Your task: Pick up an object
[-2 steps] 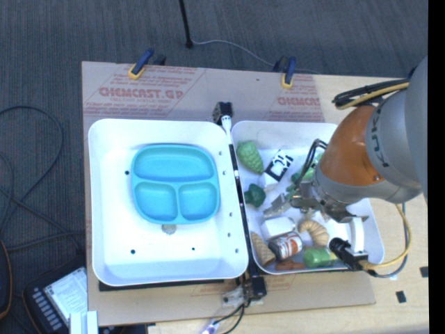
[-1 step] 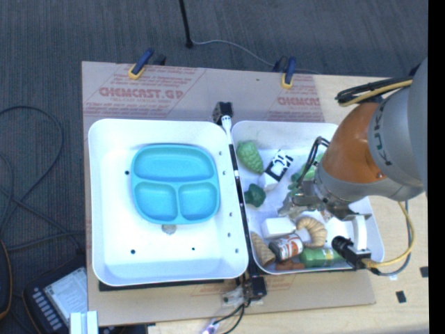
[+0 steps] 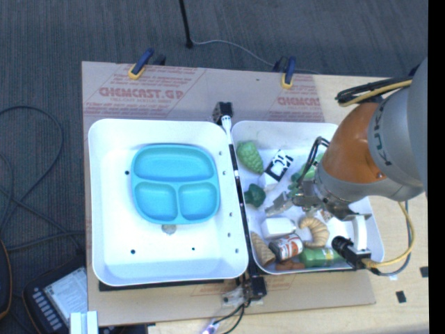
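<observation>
On the left, a shallow white bin (image 3: pixel 111 207) holds a blue three-compartment tray (image 3: pixel 175 184), lying flat near the bin's middle, with a small dull scrap (image 3: pixel 169 228) just beside its lower edge; I judge this side is meant to receive things. Between the two bins runs a dark divider strip (image 3: pixel 235 179). The right bin (image 3: pixel 278 126) is crowded because it is my picking pile: a bumpy green object (image 3: pixel 249 156) near the divider, a black-and-white card (image 3: pixel 281 165), a darker green lump (image 3: pixel 254 195), a white block (image 3: pixel 277 225), a small red-labelled can (image 3: pixel 288 247), a tan curved piece (image 3: pixel 316 229) and a green item (image 3: pixel 317 257). My gripper (image 3: pixel 300 199) hangs over this clutter, below my orange band (image 3: pixel 348 152); I cannot tell its state, and nothing is visibly grasped.
</observation>
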{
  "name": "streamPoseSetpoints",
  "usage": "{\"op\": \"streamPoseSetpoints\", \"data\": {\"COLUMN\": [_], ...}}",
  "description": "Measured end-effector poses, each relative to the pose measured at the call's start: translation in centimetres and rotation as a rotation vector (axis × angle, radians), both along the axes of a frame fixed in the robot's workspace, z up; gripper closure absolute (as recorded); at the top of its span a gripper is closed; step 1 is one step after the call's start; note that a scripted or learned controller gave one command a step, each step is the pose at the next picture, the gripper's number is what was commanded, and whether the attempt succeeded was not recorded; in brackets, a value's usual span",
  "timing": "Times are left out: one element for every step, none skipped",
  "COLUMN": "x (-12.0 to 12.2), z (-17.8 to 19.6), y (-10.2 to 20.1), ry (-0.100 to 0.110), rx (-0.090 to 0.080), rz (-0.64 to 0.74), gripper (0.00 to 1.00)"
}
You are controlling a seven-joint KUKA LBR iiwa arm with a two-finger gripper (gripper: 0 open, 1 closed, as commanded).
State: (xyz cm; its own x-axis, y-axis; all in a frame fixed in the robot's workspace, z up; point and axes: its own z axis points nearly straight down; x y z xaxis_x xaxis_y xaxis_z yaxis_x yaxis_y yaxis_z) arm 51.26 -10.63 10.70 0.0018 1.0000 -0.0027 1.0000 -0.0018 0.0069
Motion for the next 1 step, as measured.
{"op": "streamPoseSetpoints", "data": {"x": [-2.32], "z": [-1.64], "y": [1.17], "ry": [-0.011], "rx": [-0.002], "rz": [0.001], "gripper": [0.00]}}
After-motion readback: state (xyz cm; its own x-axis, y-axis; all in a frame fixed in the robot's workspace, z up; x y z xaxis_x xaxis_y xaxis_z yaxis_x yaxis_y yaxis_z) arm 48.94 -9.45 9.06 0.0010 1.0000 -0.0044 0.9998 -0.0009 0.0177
